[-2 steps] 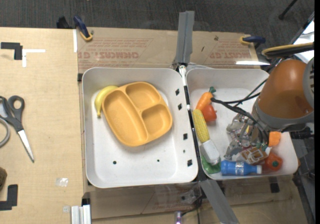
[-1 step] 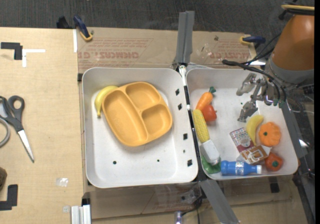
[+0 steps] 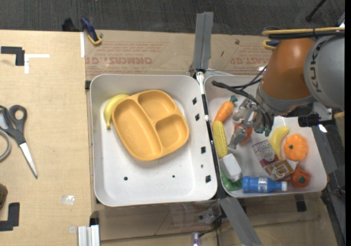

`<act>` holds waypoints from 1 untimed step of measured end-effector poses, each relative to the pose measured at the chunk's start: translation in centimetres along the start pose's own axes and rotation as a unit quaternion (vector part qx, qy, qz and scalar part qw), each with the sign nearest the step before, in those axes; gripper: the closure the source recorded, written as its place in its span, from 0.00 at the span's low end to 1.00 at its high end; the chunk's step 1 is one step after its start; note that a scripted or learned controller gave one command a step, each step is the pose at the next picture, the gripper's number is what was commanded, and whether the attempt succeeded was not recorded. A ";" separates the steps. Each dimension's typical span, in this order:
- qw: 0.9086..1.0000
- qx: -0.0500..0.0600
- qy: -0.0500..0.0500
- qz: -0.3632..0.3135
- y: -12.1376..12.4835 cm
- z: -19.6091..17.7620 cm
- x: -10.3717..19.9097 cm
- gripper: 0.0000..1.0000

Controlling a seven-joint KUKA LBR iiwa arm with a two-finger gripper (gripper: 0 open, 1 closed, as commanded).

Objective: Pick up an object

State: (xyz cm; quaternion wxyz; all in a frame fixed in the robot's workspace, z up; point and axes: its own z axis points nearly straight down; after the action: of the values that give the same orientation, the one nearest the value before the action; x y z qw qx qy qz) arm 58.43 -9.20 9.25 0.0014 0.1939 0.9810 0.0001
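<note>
Reaching in over the crowded right bin (image 3: 219, 85), near its left wall, with open floor around the yellow divided plate (image 3: 150, 124) in the left bin (image 3: 98, 146). Gripper (image 3: 244, 127) state: cannot tell. Just beside: small orange-red toy (image 3: 245, 129), mid-bin.

Scissors (image 3: 19, 135) lie on the tabletop (image 3: 44, 184) at far left, well apart from the bins. Blue-handled clamp (image 3: 91, 31) at cardboard sheet (image 3: 142, 53) corner. Grey tape strip (image 3: 202, 39) runs above the bins' junction.
</note>
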 end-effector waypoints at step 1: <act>0.998 0.000 0.001 0.063 -1.8 0.1 2.5 0.00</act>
State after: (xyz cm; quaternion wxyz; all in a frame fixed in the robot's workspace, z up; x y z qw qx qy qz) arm 55.44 -9.94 9.19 0.0003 0.2556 0.9668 0.0002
